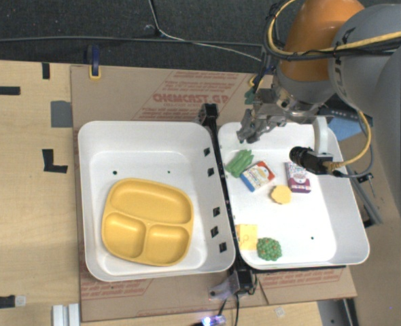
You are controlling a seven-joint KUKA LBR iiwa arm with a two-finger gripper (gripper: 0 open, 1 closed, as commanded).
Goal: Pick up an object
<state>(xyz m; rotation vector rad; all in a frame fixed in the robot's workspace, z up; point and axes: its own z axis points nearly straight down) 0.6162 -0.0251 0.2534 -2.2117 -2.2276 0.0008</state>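
My gripper (251, 129) hangs over the far left part of the right bin (336, 240), fingers pointing down with nothing between them that I can see. Just below it lies a green bean-like object (239, 162). Beside that sits a small white, red and blue carton (257, 176). A purple and white packet (298, 178) lies further right, a round yellow piece (281, 195) below it. Near the front edge are a yellow block (247, 236) and a green broccoli-like piece (269, 248).
The left bin (92, 141) holds a yellow divided plate (147, 220). A black divider strip (218, 175) runs between the bins. The arm's orange band (319, 19) and grey body with cables loom over the right bin's far right corner.
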